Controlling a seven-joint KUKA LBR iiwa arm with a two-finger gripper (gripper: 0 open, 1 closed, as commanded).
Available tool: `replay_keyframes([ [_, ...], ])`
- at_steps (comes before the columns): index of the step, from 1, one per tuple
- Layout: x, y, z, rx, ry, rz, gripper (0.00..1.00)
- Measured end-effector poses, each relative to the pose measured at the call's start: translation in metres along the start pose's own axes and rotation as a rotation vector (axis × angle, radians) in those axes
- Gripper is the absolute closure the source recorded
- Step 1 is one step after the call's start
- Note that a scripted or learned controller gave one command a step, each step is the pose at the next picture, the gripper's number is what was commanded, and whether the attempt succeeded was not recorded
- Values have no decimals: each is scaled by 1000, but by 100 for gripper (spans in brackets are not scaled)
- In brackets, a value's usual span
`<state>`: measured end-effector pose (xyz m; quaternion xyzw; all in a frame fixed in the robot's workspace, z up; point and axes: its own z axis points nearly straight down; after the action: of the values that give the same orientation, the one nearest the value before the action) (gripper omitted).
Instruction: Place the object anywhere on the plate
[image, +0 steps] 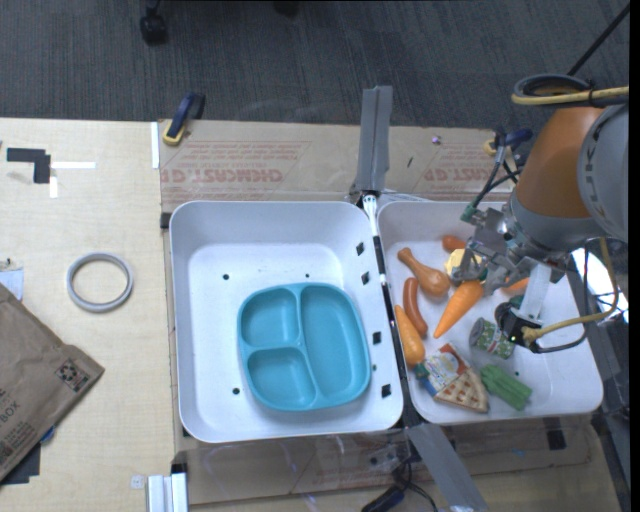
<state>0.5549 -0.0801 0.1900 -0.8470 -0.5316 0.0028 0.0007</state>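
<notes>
A blue three-compartment plate (300, 345) lies in the left white bin (190, 300). In the right bin (575, 390) an orange toy carrot (455, 308) sits tilted, thick end up toward the right and tip down-left. My gripper (482, 266) hangs right over that thick end, and the wrist hides where they meet. A yellowish piece (459, 262) shows just left of the gripper.
The right bin also holds a drumstick (424, 274), a red sausage (412, 304), an orange stick (408, 337), a pizza slice (462, 392), a green piece (506, 387) and a small can (490, 338). A tape ring (100, 281) lies on the bench at the left.
</notes>
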Motion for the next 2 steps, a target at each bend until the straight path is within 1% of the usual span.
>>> replay_keyframes([
  [1,44,-70,0,0,1,15,100],
  [2,94,-90,-15,-2,1,-12,100],
])
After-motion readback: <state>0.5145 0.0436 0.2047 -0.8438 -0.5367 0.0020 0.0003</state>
